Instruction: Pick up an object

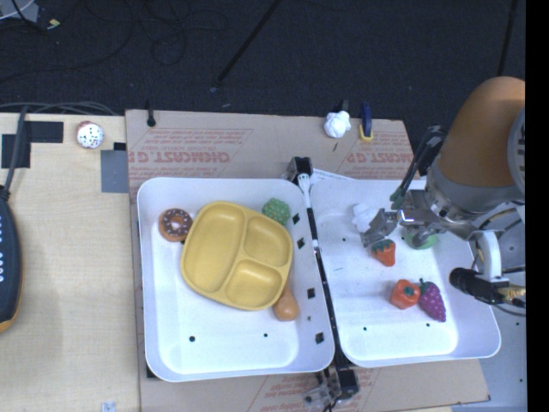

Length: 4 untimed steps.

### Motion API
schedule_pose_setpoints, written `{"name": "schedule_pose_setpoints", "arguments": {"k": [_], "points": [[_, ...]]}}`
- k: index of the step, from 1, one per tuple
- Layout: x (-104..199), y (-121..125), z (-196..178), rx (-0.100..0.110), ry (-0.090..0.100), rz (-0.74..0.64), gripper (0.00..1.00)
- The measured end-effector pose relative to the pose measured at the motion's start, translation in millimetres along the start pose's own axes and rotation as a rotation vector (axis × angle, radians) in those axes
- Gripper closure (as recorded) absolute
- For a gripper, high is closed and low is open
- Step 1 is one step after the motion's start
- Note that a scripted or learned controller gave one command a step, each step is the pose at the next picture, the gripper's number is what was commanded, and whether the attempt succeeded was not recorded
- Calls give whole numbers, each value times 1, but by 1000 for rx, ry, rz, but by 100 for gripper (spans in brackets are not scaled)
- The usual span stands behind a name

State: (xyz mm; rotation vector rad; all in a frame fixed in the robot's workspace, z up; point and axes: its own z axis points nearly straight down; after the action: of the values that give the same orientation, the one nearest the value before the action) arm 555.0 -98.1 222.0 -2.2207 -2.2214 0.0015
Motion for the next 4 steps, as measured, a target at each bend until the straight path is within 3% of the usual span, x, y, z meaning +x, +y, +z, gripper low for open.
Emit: {"name": "schedule_pose_setpoints", "arguments": {"k": [1, 2, 3, 4], "points": [[-1, 0, -10, 1, 1, 1, 100], [62, 6, 31, 6, 3, -4, 100], [81, -17, -18, 0, 1, -1, 100], [31, -81, -141, -7, -1, 4, 100]]}}
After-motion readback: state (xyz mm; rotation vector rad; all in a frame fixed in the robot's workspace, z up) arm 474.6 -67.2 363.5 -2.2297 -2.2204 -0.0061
